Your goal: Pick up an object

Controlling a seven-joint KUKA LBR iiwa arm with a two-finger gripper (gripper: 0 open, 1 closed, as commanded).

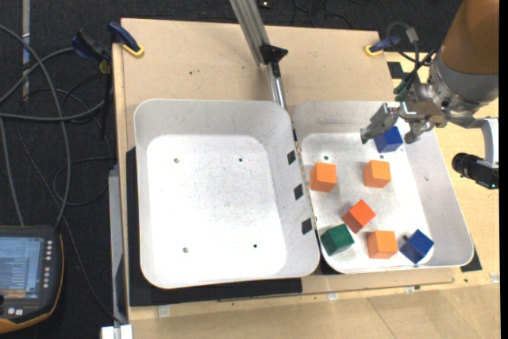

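Seven blocks in right bin; hand spread open astride blue block, grasp pending; next: close & lift.

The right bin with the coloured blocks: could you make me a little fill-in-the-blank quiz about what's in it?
1. The right bin holds ___ orange blocks.
2. The block nearest the left bin at the bottom is ___ in colour.
3. The gripper hangs over a ___ block.

Missing words: four; green; blue
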